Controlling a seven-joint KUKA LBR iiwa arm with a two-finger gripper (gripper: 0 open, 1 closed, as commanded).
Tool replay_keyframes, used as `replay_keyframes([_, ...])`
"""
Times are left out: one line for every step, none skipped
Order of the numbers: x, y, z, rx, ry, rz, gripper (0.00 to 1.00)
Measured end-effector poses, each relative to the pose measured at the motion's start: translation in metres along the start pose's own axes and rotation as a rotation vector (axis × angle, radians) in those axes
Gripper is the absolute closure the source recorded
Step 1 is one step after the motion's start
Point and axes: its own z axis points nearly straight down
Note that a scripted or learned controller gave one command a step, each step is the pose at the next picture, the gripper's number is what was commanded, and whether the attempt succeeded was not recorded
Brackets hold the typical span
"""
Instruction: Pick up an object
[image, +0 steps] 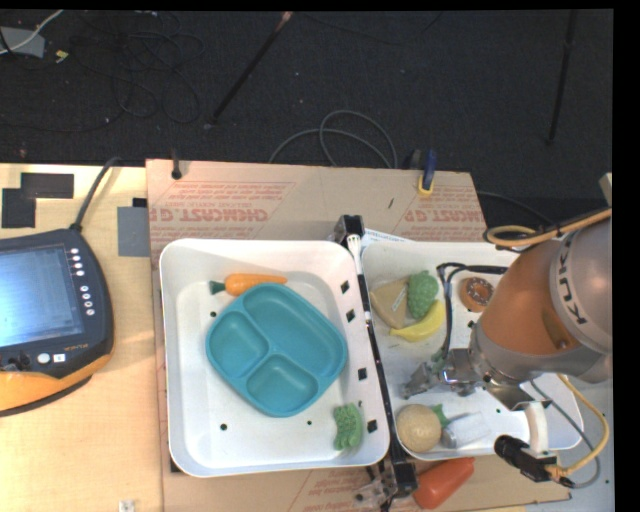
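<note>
The left bin (185, 300) holds a carrot (252, 283), a teal tray (275, 348) and broccoli (347, 427). In the right bin (572, 425), the claw (432, 376) hangs low between a banana (425, 326) and a pale ball (420, 427), gripping nothing visible.

Arm (585, 290): was grey and rounded, with dark capital lettering partly in view on the shell, starting "KU".
Band (520, 305): was broad, smooth, orange, wrapped round the arm above the wrist, glossy under the light.
Wrist (505, 365): was a darker grey metal ring beneath the orange, shaded on the underside.
Gripper (428, 378): was small, of bare silver-grey metal, angular, with dark joints; finger detail too blurred to read.
Cables (455, 290): were thin and black, looped beside the orange band.
Side fitting (535, 425): was a white piece with a black, rounded end below, and a yellowish wire trailing off.
</note>
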Motion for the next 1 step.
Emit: replay_keyframes([-0.032, 0.0148, -0.0002, -0.001, -0.001, 0.002, 0.0])
